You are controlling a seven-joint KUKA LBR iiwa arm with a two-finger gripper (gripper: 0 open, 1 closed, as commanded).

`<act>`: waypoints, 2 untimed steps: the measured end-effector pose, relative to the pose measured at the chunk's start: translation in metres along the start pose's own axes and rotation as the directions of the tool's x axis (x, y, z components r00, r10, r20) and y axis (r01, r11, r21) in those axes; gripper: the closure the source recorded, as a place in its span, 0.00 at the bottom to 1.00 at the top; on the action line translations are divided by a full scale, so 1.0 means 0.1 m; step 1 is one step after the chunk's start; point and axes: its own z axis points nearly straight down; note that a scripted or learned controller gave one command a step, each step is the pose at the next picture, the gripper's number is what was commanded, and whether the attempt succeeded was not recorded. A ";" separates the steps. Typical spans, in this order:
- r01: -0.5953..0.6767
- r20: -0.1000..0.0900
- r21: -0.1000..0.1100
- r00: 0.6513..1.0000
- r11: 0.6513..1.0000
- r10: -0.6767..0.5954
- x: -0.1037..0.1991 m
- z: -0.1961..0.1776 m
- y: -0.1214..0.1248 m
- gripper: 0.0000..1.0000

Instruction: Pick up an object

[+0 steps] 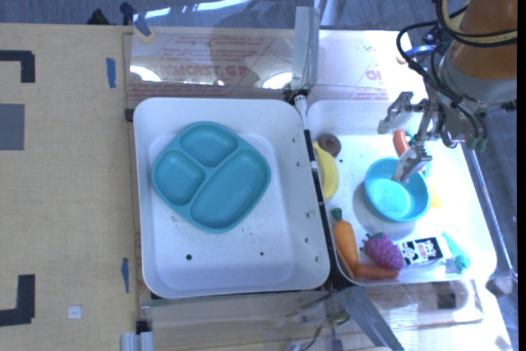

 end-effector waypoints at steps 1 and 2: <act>0.151 0.003 0.001 0.988 0.988 -0.151 0.08 1.60 -0.10 0.00; 0.295 0.005 0.003 0.956 0.956 -0.295 -0.13 1.67 -0.02 0.00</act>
